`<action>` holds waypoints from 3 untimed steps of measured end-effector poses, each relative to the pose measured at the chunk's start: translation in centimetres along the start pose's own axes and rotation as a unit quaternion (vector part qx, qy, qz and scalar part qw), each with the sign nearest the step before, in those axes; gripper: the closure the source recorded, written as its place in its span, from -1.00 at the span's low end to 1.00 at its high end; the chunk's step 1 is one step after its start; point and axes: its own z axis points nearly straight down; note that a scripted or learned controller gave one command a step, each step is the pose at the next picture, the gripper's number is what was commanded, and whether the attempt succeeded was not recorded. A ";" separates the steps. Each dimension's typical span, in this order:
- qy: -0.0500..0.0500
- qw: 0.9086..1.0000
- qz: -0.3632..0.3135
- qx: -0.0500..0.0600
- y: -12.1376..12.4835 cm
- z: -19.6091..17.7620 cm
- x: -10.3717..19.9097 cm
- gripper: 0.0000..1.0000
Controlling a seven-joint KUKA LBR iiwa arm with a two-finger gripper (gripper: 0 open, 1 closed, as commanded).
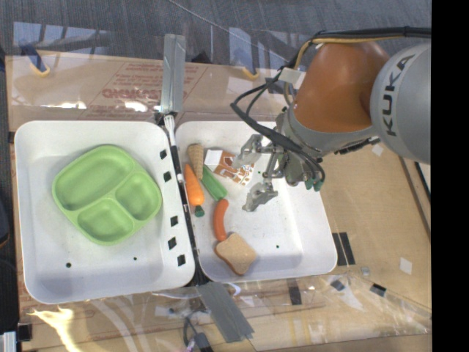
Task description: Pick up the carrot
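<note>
The carrot (193, 187), orange with a small green stub at its near end, lies lengthwise along the left wall of the right bin (308, 233). My gripper (256, 172) hovers over the middle of that bin, to the right of the carrot and apart from it. Its fingers (261, 195) are spread open with nothing between them. The grey arm with its orange band reaches in from the right and hides the bin's far right corner.
Around the carrot lie a tan cone (195, 154), a green vegetable (214, 184), a red-orange sausage-like piece (220, 220), a bread slice (235, 254) and a printed packet (233, 169). The left bin (44, 262) holds a green divided plate (106, 193).
</note>
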 end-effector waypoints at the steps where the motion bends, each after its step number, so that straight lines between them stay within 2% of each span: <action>1: 0.003 1.000 0.010 -0.001 0.3 14.6 1.3 -1.00; 2: -0.001 1.000 0.006 0.000 0.4 13.3 1.0 1.00; 3: -0.005 1.000 0.030 -0.001 6.4 4.6 -7.3 1.00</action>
